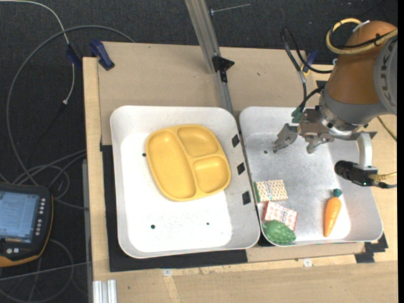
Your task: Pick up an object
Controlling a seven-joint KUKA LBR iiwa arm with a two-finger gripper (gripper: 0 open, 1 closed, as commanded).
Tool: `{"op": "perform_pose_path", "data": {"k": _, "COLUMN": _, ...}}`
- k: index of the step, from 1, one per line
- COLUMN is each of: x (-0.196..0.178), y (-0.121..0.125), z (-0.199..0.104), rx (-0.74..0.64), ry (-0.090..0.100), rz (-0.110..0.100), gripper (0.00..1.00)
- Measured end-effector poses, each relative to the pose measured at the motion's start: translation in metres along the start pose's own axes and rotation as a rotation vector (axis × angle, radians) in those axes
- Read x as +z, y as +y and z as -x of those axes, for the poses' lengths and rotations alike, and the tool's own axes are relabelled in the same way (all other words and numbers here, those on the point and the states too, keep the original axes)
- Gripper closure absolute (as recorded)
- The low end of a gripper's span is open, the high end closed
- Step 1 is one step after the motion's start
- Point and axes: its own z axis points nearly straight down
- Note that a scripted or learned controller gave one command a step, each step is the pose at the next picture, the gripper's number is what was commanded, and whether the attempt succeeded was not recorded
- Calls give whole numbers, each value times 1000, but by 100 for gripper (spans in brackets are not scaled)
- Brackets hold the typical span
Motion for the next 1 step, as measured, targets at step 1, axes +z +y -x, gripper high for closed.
{"op": "perform_pose_path", "data": {"k": 1, "x": 0, "y": 0, "z": 0, "rx": 0, "ry": 0, "rz": 0, "gripper": 0}}
